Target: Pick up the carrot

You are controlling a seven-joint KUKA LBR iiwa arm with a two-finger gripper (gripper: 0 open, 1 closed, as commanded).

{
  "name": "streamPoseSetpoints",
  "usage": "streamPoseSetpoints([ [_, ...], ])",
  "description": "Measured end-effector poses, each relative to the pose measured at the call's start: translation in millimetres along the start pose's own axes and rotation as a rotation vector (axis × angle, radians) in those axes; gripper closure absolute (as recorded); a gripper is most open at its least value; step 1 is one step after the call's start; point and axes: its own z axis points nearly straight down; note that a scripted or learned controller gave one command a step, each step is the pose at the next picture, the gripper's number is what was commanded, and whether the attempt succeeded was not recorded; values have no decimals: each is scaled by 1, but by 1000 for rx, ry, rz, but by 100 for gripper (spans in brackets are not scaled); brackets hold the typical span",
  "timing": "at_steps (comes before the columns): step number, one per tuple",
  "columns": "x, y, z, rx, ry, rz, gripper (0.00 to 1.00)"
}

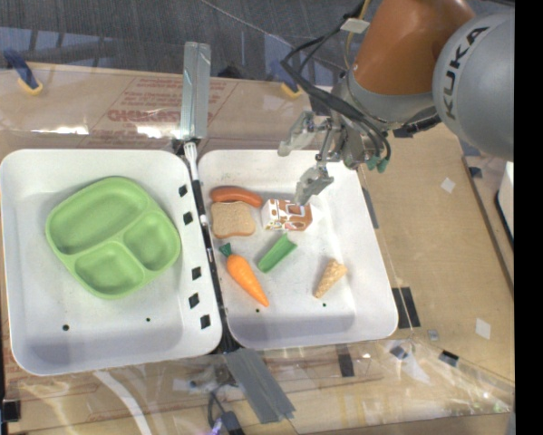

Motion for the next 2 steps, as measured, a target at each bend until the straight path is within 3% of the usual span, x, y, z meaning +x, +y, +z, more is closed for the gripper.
streamPoseSetpoints([
  [1,53,0,120,-4,3,-320,0],
  [2,90,27,167,-4,1,-498,0],
])
